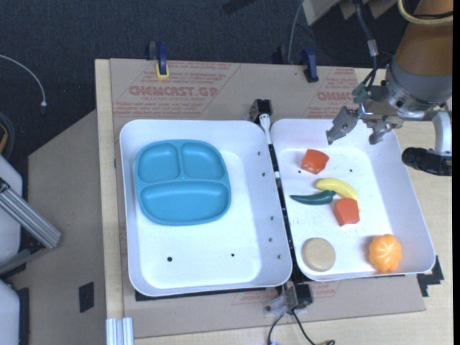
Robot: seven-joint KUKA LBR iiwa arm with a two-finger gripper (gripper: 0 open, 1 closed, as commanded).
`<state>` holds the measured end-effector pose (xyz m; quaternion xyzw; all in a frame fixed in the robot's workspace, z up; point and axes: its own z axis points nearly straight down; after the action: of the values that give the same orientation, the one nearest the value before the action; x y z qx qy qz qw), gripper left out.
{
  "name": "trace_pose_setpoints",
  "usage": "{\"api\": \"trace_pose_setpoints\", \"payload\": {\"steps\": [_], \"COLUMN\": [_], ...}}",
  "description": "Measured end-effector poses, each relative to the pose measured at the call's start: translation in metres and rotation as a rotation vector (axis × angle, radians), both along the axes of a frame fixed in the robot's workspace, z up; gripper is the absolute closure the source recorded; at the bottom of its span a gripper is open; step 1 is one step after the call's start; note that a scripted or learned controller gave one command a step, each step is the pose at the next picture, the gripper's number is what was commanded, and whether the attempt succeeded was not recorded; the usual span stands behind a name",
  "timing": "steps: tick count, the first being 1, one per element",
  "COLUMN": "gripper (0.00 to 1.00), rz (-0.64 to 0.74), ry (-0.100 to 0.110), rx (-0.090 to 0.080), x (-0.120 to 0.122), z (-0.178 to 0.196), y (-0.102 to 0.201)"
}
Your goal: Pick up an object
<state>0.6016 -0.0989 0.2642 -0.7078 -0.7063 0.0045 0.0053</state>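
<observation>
Gripper (pixel 357 127) sits upper right of the frame, fingers spread wide with nothing between them, hanging over the far edge of the right bin (pixel 410 192). Nearest piece is a red block (pixel 314 161) just below-left of it; banana (pixel 338 187) further down.

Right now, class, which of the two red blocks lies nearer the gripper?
The upper red block, at the bin's far end below the gripper; the other red block sits beside the banana.

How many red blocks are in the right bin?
2. One red block lies near the bin's far end; the other red block lies mid-bin, beside the banana. None seems hidden.
</observation>
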Motion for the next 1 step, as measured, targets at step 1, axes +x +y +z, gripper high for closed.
{"api": "trace_pose_setpoints", "payload": {"steps": [1], "gripper": [0.0], "rz": [0.002], "ry": [-0.014], "rx": [-0.001], "x": [0.002], "z": [0.0077], "y": [0.0003]}}
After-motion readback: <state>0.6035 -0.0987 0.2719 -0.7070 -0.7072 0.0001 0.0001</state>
